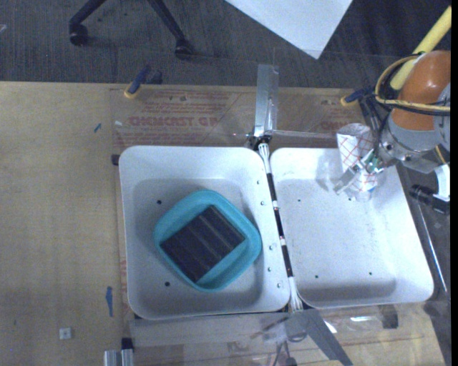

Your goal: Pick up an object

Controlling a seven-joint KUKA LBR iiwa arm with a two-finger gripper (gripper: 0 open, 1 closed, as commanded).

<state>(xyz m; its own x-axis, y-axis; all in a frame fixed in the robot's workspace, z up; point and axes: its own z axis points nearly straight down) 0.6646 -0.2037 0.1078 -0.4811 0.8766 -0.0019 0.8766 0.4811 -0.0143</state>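
One candidate lies in the left bin (136, 171): teal dish (207, 239) with dark ribbed insert. Gripper (356, 175) hangs over the right bin's (358, 243) far corner, blurred against crinkled wrapping (352, 143); you can't tell its grasp. Risk: closing on nothing there.

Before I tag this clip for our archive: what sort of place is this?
Likely a robotics lab: a robot arm over two white bins on a wooden bench, with an office chair base behind.
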